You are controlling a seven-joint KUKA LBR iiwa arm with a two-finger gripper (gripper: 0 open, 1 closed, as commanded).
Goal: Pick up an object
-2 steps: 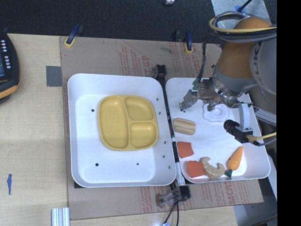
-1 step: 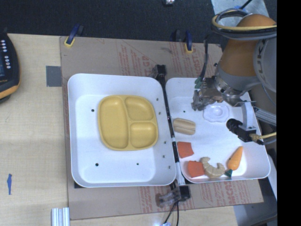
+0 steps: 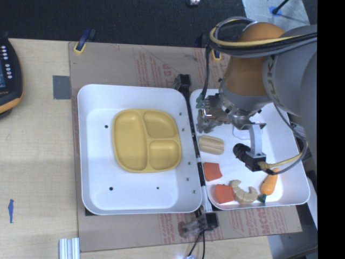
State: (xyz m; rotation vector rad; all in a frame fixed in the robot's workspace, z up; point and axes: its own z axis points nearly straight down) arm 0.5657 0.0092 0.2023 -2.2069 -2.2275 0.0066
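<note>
- The big grey arm (image 3: 269, 63) reaches over the right bin (image 3: 294, 196)
- The left bin (image 3: 91, 144) holds a yellow tray (image 3: 145, 140)
- The gripper (image 3: 207, 120) hangs low by the bin's left wall; I cannot tell if it is spread or pinching
- The bread roll (image 3: 211, 144) lies just under it, long side running left to right, touching nothing
- It sits near the wall, so the gripper might bump the wall or nudge the roll away
- Two red blocks (image 3: 212, 171), a curly snack (image 3: 243, 192) and a carrot (image 3: 269, 184) lie nearer the front
</note>
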